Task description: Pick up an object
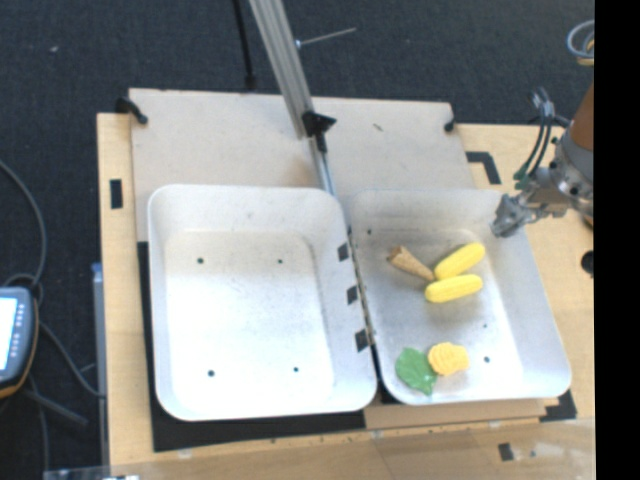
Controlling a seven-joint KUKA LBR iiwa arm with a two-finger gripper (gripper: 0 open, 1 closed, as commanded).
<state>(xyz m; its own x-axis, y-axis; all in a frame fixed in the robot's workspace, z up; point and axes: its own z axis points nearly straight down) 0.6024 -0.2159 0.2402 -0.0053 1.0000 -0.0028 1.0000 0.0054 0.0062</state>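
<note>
The tool point(507, 218) hangs over the far right rim of the right bin point(530, 298), carrying nothing that can be made out; just below and to its left lie two yellow pieces point(455, 274) side by side, a tan cone point(409, 262) beyond them. Farther below it sit a yellow round piece point(448, 358) touching a green piece point(414, 370); well to its left on the desk point(230, 138), the left bin point(250, 298).

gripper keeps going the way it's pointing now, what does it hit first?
Probably the floor of the right bin, near its upper right corner. The gripper points down and left; the nearest yellow piece lies further left. Depth is unclear.
</note>
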